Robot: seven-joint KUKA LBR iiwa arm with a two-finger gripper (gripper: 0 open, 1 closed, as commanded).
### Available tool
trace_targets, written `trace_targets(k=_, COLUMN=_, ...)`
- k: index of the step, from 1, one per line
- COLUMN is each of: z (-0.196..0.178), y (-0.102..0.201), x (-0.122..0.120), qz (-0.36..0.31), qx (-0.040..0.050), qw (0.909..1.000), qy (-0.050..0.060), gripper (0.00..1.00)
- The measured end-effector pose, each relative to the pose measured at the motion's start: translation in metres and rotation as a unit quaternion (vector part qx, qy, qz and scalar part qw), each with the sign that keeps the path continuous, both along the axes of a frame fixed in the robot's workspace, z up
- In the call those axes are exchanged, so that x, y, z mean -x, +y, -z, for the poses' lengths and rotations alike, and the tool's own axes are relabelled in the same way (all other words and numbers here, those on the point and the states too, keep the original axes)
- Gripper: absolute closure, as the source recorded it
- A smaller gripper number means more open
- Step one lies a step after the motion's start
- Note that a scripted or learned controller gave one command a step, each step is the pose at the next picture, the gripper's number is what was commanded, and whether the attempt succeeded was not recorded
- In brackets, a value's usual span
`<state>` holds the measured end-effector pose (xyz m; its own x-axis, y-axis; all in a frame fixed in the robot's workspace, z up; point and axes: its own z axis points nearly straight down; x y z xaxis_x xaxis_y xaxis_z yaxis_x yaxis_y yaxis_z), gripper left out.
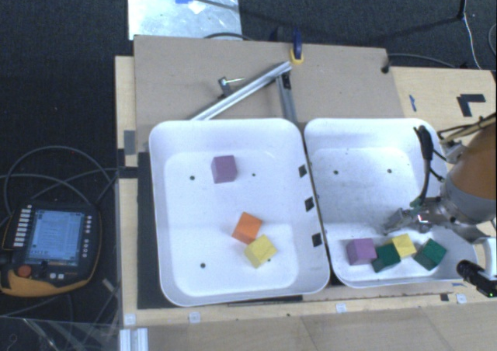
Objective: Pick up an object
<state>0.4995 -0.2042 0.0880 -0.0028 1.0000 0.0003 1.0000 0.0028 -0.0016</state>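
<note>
Camera view: gripper, finger state unclear, just above yellow block in right bin.

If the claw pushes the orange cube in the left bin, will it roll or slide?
The orange cube has flat faces, so it would probably slide, not roll. It touches the yellow cube, which would likely shift too. It looks rigid and probably light.

Single fixed camera above bench, looking down aslant, moderately far; both bins framed.
</note>
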Motion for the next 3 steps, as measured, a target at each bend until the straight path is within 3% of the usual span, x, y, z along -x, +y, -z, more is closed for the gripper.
trace_targets(k=1, z=-0.013, y=-0.001, x=-0.002, qz=-0.001, qx=0.001, qw=1.0, qy=-0.003, gripper=1.0)
trace_targets(k=3, z=-0.109, y=0.001, x=-0.014, qz=-0.001, qx=0.0015, qw=1.0, qy=-0.004, gripper=1.0)
